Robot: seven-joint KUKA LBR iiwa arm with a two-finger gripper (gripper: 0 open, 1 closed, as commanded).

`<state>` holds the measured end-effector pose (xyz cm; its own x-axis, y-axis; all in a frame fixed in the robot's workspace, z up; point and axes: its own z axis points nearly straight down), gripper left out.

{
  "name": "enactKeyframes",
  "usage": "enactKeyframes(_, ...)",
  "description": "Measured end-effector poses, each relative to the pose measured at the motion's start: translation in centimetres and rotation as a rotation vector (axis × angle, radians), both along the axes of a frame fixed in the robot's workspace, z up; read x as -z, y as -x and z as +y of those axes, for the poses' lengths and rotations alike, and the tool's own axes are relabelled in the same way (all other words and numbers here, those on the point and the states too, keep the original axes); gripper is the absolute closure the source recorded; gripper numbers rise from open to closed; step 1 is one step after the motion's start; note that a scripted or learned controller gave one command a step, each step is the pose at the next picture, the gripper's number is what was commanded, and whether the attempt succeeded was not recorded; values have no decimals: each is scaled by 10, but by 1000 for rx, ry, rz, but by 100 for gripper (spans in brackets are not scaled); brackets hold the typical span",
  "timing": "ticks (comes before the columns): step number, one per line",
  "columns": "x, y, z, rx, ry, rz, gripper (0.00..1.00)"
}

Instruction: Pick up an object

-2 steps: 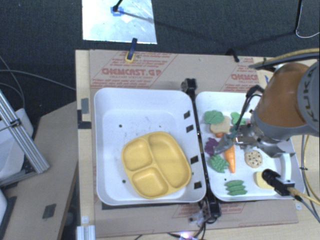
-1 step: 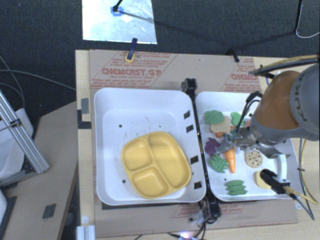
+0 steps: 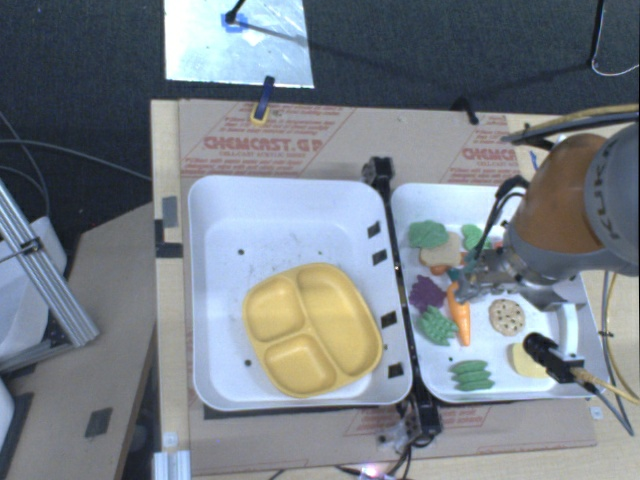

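Note:
The right bin holds several toy foods. Among them are a green leafy piece, a tan slice, purple grapes and an orange carrot. A second green leaf, a speckled cookie, a green pea pod and a pale yellow piece lie there too. My gripper hangs low over the middle of this bin, just above the carrot's upper end and beside the tan slice. The arm hides whatever lies under it.
The left bin carries a yellow divided plate near its front right. A black divider runs between the bins. A small green piece lies near the right bin's far side.

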<state>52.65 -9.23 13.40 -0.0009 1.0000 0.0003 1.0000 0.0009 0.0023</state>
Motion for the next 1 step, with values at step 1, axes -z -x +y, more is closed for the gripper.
enactKeyframes(1,0,0,0,0,0,0,0)
